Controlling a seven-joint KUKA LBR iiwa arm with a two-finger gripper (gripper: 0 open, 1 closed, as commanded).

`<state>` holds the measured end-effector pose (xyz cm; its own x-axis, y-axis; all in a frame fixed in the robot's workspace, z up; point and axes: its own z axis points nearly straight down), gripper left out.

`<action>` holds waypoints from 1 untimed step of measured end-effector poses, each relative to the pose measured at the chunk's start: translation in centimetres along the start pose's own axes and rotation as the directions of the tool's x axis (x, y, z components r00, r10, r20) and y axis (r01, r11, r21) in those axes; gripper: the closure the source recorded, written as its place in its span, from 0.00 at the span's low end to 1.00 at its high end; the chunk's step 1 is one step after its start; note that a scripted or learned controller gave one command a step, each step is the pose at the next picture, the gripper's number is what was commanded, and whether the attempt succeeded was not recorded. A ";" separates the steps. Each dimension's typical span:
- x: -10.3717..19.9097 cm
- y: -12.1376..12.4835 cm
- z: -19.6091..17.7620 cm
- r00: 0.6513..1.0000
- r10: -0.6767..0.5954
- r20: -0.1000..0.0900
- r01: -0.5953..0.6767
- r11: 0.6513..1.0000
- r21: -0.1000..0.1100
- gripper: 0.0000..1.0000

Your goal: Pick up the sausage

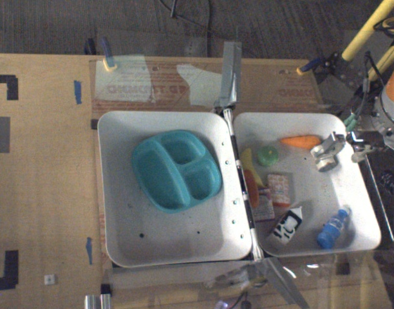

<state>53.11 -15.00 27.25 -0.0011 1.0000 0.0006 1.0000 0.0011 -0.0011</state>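
Note:
The sausage is a thin reddish piece lying lengthwise against the left wall of the right bin, just below a yellow item. My gripper hangs over the upper right part of that bin, beside the right tip of an orange carrot. It is well to the right of the sausage and apart from it. I see nothing held in it.
A green round item, a small packet, a black-and-white carton and a blue bottle lie in the right bin. The left bin holds a teal divided plate. A metal divider runs between the bins.

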 end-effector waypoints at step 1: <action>1.4 -0.4 -1.1 0.989 -0.149 0.001 0.149 0.989 -0.002 0.00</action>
<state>52.70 -13.63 28.31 -0.1503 0.9886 0.0000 0.9886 0.1503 0.0005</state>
